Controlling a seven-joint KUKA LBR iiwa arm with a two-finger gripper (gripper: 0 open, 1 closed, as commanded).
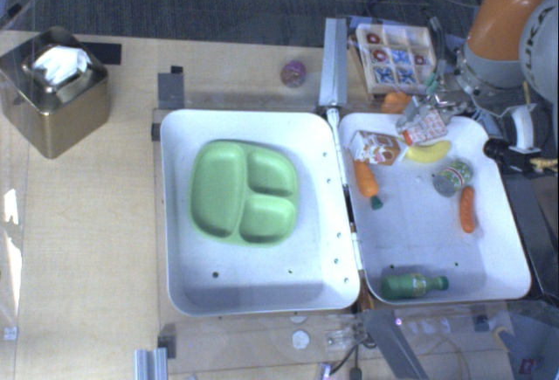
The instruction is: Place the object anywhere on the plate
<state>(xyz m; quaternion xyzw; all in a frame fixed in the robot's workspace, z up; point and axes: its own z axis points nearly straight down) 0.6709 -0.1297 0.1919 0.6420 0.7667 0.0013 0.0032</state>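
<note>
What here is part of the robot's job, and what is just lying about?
Job: green plate; right bin's objects: carrot, banana, can, green bottle, carton; end effector.
Lying about: brass box, purple ball, patterned box.

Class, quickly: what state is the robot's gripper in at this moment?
Two-finger gripper: cannot be told; it sits over the right white bin's far edge, near the yellow banana.

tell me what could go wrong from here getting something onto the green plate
1. The pincer sits at the right bin's crowded far edge, where a banana, a small carton and a flat packet lie close together; it might catch two things or nudge them.
2. The can and bottle are round and could roll away.
3. The green plate is in the left bin, so a loose grip could drop the item at the divider.
</note>
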